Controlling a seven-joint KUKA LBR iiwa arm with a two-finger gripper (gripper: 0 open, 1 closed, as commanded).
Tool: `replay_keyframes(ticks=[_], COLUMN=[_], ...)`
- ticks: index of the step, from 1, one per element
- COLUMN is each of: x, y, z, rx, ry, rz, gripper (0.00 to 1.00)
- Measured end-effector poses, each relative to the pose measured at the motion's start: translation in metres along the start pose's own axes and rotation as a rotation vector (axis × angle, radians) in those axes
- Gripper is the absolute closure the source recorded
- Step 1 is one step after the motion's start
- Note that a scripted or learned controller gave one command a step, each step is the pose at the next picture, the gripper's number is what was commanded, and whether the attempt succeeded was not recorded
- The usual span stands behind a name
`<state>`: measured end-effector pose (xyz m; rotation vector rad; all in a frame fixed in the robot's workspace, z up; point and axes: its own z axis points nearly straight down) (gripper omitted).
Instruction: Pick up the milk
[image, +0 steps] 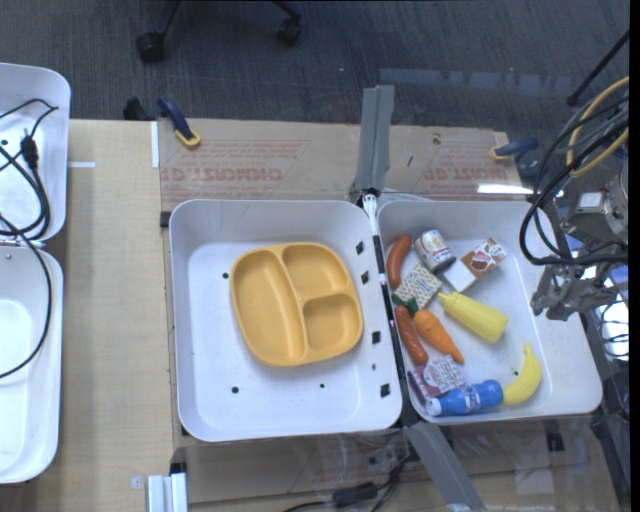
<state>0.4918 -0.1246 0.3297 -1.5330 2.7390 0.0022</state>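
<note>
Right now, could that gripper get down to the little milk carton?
Probably yes. The milk carton lies near the right bin's far corner with nothing on top; the gripper hovers just beside that bin's right edge.

A dark grey carpet (300, 60) covered the far floor, with chair castors (150, 43) resting on it. Brown cardboard (300, 160) lay over the light wooden bench (110, 300). White trays (25, 300) stood left.

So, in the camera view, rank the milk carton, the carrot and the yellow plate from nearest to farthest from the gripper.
1. Milk carton: upper part of the right bin, nearest the gripper at that bin's right edge.
2. Carrot: middle of the right bin, farther left.
3. Yellow plate: in the left bin, farthest.
</note>
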Motion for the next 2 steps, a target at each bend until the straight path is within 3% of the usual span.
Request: replay_keyframes(ticks=[1,2], x=[-0.006,-0.011], y=[0.006,0.022], z=[-0.026,0.063], rx=[0.003,-0.003], ry=[-0.001,0.001], rz=[-0.156,-0.483], gripper=[1.0,1.0])
